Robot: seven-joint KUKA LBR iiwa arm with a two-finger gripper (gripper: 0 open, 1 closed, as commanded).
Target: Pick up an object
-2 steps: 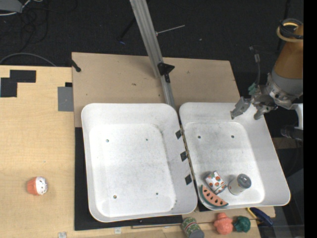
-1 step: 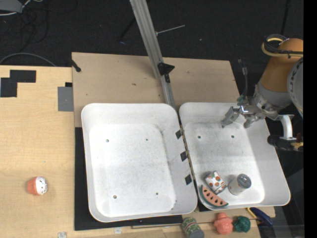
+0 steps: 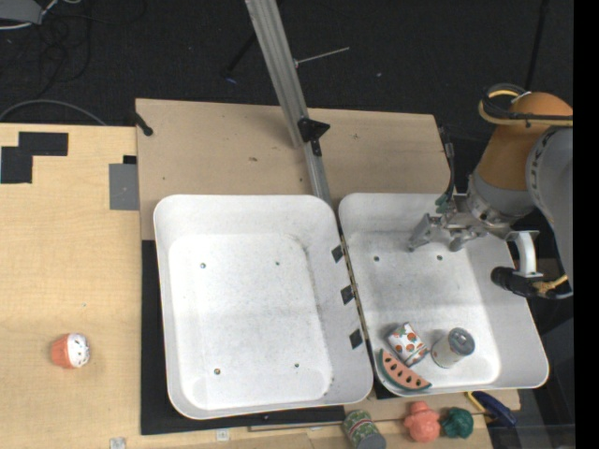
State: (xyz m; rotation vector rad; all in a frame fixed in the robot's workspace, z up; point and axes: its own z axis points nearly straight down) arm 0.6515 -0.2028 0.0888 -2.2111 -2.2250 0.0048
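The right bin (image 3: 421,279) holds three small objects near its front edge: a red-and-white patterned block (image 3: 406,341), a grey round cylinder (image 3: 456,345) and a watermelon-slice toy (image 3: 404,370) lying against the front rim. My gripper (image 3: 438,231) hangs over the back right part of this bin, well behind those objects and apart from them. Nothing shows between its fingers. The grey arm with its orange band (image 3: 519,148) comes in from the right.
The left bin (image 3: 245,302) lies beside the right one, with black clips along the shared edge. A metal rail (image 3: 285,82) slants up behind the bins. A red-and-white ball (image 3: 70,351) lies on the wooden bench at left. Pink, green and dark toys (image 3: 421,422) sit in front of the right bin.
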